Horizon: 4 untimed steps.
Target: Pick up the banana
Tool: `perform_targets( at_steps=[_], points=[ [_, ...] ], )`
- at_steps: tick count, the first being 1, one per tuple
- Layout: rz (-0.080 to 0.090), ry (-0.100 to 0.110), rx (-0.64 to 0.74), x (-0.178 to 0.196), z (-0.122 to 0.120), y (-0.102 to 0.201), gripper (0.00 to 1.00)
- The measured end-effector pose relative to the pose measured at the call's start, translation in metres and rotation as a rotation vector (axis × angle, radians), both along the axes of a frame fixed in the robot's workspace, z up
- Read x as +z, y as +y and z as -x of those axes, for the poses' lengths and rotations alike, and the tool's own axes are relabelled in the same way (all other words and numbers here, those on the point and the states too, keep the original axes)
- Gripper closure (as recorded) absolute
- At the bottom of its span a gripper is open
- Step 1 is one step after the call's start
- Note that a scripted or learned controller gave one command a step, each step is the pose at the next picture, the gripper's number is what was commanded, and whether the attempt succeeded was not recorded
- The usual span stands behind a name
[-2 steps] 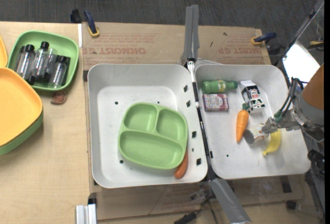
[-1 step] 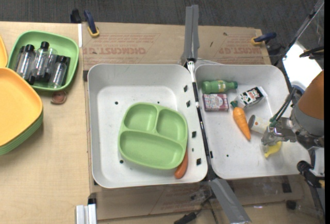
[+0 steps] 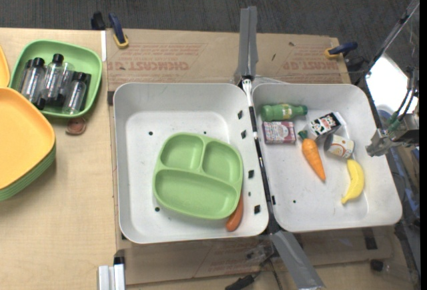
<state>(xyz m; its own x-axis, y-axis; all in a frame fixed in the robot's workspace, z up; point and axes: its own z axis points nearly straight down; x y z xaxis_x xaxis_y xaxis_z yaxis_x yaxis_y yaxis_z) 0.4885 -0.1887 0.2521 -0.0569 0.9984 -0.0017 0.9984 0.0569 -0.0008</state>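
The bench (image 3: 80, 215) carries two white bins: the left bin (image 3: 133, 169) and, touching its right side, the right bin (image 3: 380, 209). Left of the left bin lie a green tray (image 3: 90, 69) and stacked orange plates (image 3: 23, 149).

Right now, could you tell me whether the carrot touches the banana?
Apart: the camera view shows bare white bin floor between the carrot and the banana.
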Motion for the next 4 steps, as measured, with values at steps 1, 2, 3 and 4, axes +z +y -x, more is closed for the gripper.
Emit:
perform_targets(
  at_steps=[1,2,3,4],
  points=[
    [0.000,0.001,-0.054,0.001,-0.090,-0.016,1.00],
    [0.001,0.001,-0.222,0.017,-0.150,-0.028,1.00],
    [0.001,-0.002,0.249,0.041,-0.171,0.004,1.00],
    [-0.001,0.000,0.714,-0.007,-0.171,0.029,1.00]
  ],
)
